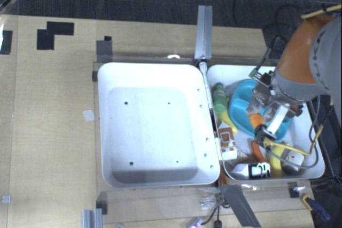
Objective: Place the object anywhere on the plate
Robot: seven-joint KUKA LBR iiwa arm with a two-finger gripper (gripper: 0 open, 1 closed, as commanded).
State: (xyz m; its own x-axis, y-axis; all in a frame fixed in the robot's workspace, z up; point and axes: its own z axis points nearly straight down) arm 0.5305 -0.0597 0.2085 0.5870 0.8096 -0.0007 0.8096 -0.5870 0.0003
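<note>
A round blue plate [241, 107] lies in the right bin [315, 168], near its left wall. My gripper [269, 118] hangs low over the plate's right half and hides that part of it. A small orange object [257, 119] sits at the plate's lower right rim, close against the gripper's tip. I cannot make out whether the gripper holds it. The grey arm with its orange band [299, 53] reaches in from the upper right.
Beside the plate stand a green bottle [219, 97] and a small brown-and-white box [227, 140]. Below it lie an orange piece [258, 152], a yellow piece [275, 161] and a black-and-white item [258, 170]. The left bin [155, 168] adjoins on the left.
</note>
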